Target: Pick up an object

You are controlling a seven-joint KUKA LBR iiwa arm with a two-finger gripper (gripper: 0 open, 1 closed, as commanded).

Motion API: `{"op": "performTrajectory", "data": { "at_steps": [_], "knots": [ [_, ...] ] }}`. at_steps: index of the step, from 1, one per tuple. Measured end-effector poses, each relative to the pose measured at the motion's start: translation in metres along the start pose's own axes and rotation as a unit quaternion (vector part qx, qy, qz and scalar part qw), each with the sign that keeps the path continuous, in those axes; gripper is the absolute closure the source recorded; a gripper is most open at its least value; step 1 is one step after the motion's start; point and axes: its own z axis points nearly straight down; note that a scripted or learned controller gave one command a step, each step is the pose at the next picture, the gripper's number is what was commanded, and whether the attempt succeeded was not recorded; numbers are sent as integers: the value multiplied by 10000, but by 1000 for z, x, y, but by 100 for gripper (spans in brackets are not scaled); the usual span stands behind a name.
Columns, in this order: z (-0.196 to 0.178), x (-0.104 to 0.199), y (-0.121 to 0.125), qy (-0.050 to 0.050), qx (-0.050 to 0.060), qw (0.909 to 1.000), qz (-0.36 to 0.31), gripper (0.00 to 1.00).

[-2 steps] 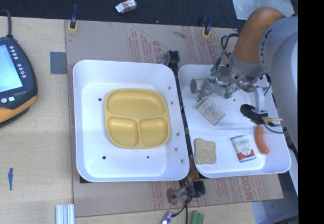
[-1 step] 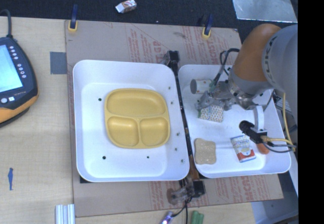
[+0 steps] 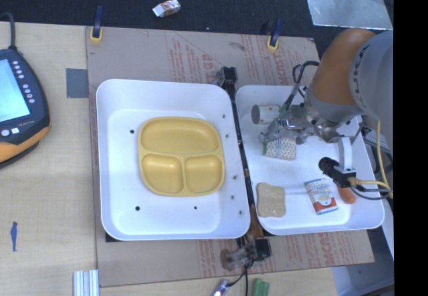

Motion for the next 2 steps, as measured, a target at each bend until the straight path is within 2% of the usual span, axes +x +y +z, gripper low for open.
{"op": "performTrajectory", "data": {
  "at_steps": [1,2],
  "knots": [
    [-91,48,21,11,-30,10000,-2,100],
    [-89,91,-23,1,-7,10000,-14,100]
  ]
}}
